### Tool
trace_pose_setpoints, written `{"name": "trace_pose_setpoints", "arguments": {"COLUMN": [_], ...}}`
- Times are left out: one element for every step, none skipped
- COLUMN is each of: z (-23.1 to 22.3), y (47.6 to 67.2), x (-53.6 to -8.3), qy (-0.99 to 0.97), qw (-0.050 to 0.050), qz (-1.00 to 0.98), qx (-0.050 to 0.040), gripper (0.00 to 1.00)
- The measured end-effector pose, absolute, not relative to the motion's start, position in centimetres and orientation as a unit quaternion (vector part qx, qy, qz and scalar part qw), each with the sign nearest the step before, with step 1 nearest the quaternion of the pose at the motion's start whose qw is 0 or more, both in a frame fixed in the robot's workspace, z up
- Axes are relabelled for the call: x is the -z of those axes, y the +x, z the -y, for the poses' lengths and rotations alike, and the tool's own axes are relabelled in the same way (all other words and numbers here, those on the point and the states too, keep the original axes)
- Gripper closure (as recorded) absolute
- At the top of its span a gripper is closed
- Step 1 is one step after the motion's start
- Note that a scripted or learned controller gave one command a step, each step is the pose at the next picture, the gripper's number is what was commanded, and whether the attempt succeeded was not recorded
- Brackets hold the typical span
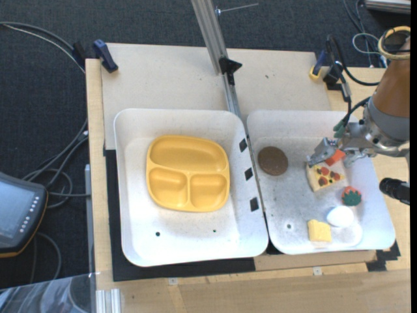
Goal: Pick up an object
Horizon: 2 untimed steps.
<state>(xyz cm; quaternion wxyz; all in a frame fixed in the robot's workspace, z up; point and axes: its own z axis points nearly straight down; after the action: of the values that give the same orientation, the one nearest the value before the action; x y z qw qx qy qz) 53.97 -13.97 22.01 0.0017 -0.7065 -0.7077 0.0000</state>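
The right bin holds a brown round disc, a toy pizza slice, a small strawberry, a white egg and a yellow cheese wedge. My gripper hangs low over the far right part of this bin, just above the far edge of the pizza slice. A small orange-red piece shows right beside the gripper's tip; whether it is held is unclear. The disc lies apart, to the gripper's left.
A yellow divided plate lies in the left bin. A metal pole rises from the bench's far side, between the bins. Blue clamps sit at the bench's far corners, and cables run at the right.
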Motion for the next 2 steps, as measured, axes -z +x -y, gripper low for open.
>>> {"name": "trace_pose_setpoints", "arguments": {"z": [14.0, 12.9], "y": [54.0, 54.3], "x": [-22.0, -16.8], "qy": [-0.707, -0.707], "qw": [0.001, 0.004], "qz": [0.707, 0.707], "qx": [0.0002, -0.0015], "gripper": [0.00, 0.00]}}
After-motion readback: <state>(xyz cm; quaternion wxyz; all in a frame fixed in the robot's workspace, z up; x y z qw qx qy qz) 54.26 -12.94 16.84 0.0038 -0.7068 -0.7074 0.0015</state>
